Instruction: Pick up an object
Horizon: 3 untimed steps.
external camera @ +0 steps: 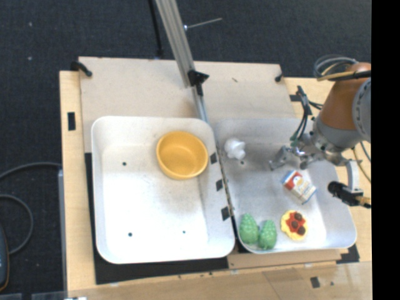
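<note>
Objects for picking lie in the right of two shallow white plastic bins, which fills the lower right of the frame; none of them is between my fingers. The left white bin takes the lower left and centre. My grey arm with its orange band enters at the right edge, upper middle, and bends down toward the upper part of the right bin. My gripper hangs low over the bin floor there, its dark metal parts pointing toward the frame's left; whether my jaws are spread or pressed together I cannot tell from this angle.

A round yellow plastic bowl sits upright in the upper right part of the left bin. In the right bin, two green knobbly soft pieces lie side by side at the bottom edge. Just right of them is a small yellow toy with red and dark spots. A small red-and-white box lies tilted just below my gripper, close to it but apart. A small white lump rests near the bin's upper left corner.
</note>
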Tool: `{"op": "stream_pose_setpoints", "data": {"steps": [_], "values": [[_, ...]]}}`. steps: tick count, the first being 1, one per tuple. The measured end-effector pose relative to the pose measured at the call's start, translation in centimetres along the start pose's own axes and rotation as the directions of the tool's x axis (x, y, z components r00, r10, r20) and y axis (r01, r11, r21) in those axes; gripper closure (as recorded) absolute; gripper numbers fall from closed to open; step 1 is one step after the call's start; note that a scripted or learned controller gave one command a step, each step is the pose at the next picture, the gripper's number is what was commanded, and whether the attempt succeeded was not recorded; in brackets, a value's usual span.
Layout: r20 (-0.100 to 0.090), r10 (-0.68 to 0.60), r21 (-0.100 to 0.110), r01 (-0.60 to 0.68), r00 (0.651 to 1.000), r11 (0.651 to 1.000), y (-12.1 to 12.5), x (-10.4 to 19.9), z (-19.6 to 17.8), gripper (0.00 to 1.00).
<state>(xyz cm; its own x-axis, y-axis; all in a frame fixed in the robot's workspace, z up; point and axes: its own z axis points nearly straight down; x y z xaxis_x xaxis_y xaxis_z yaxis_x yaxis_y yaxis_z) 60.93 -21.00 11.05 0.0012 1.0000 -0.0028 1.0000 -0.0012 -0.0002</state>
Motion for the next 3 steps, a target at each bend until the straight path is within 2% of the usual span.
{"op": "stream_pose_setpoints", "data": {"steps": [1,2,3], "values": [[0.001,0.001,0.0,-0.001,1.0,1.0,0.0,-0.2,0.9,0.0],[0.002,0.001,-0.004,-0.001,1.0,1.0,0.1,-0.2,-0.3,1.0],[0.0,-0.004,-0.008,0.004,1.0,1.0,0.5,-0.4,-6.7,1.0]]}}
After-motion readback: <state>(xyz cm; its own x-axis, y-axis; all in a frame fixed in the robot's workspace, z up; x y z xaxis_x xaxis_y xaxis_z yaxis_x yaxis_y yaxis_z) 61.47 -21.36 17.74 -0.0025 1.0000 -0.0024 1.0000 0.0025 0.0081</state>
